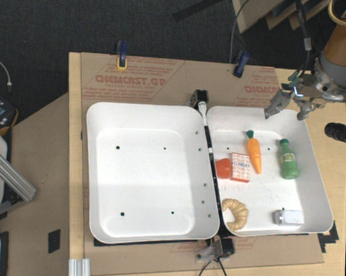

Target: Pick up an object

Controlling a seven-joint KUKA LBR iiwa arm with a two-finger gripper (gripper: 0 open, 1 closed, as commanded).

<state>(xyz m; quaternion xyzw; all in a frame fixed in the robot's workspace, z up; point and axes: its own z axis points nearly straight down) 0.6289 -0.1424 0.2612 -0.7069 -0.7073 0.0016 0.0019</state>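
Gripper above the far edge of the right bin, objects nearer the front

The right bin [315, 169] carried everything: a green bottle [287, 159] by its right wall, a carrot [253, 153] just left of it, both lying with long axes running far-to-near; then a croissant [236, 214] at the near-left corner, a red-and-white packet [240, 167], and a small grey block [288, 217] by the near edge. The gripper [290, 109] hung over the bin's far edge, fingers spread apart and holding nothing; bottle and carrot lay closest, toward the near side.
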